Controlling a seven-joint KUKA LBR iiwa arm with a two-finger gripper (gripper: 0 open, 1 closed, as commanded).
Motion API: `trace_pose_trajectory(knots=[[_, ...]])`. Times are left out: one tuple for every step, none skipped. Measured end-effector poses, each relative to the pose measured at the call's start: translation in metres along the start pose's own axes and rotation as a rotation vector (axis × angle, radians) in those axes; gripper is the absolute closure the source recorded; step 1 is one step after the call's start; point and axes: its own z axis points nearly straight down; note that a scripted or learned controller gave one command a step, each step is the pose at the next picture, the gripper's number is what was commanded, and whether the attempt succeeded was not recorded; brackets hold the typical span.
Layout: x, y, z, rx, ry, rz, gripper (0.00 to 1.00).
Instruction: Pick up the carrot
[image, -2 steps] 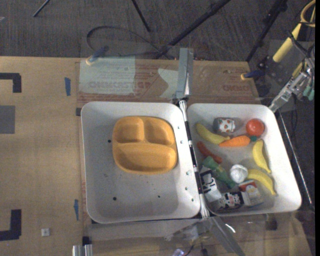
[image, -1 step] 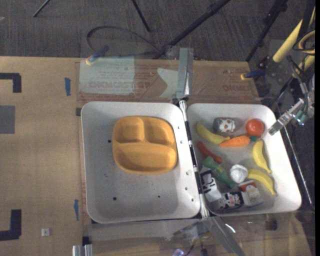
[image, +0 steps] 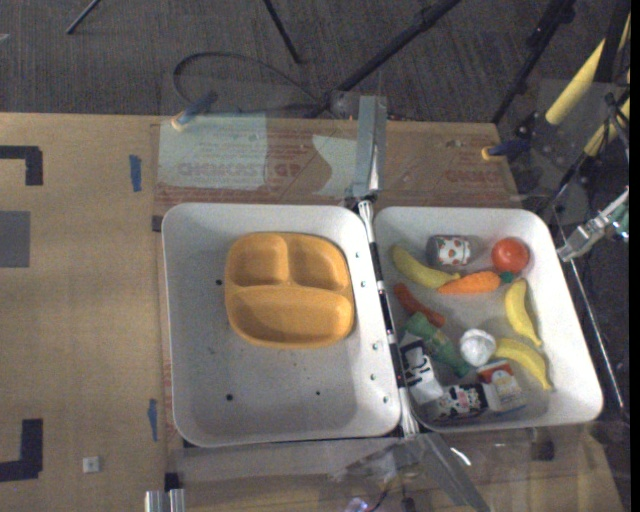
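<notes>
Left bin (image: 190, 400): holds an orange divided plate (image: 289, 288), well apart from anything the task concerns.

Right bin (image: 575, 330): crowded. Carrot (image: 470, 284) lies on its side in the upper half, between a banana (image: 420, 268) on its left, a small can (image: 450, 249) above, and a red tomato (image: 511, 255) just beside its right tip. Another banana (image: 517, 310) sits just below right.

A pale arm part is visible at the far right edge; hand state: cannot tell.

Risks, as judged:
- Neighbours sit close, so descending fingers may strike the tomato or can.
- Carrot is tapered and smooth; an off-centre pinch could squirt it sideways.
- Red-orange item (image: 418, 305) lower left could be mistaken for the target.
</notes>
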Motion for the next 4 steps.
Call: trace_pose_trajectory(knots=[[-0.01,0.025,-0.014,0.001,0.0,0.228,1.0],[-0.008,0.021,-0.021,0.001,0.0,0.215,1.0],[-0.01,0.024,-0.059,0.002,0.0,0.498,1.0],[0.006,0.018,-0.014,0.006,0.006,0.297,1.0]])
